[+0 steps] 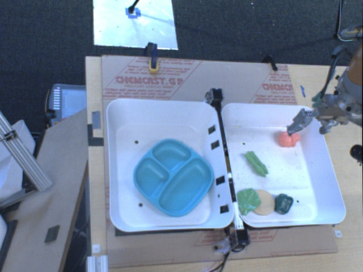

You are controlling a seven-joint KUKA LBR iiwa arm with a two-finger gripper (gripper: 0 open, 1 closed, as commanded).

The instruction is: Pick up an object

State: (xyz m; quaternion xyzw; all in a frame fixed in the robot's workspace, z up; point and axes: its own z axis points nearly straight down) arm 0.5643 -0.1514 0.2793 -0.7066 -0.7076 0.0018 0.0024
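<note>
In the right bin (pixel 317 169) a small orange-red object (pixel 288 139) lies near the far right wall. My gripper (pixel 309 129) hovers at the bin's right side, just above and to the right of it. Its left fingertip (pixel 293 130) is at the object's top edge and the other finger stands well apart to the right, so the gripper is open with nothing between its fingers. A long green piece (pixel 256 164) lies mid-bin. Along the front wall sit a green leafy piece (pixel 247 199), a tan disc (pixel 264 203) and a dark green lump (pixel 283 203).
The left bin (pixel 122 152) bears a blue divided plate (pixel 173 177). A black divider with clips (pixel 222 152) runs between the bins. Cardboard lies under both bins.
</note>
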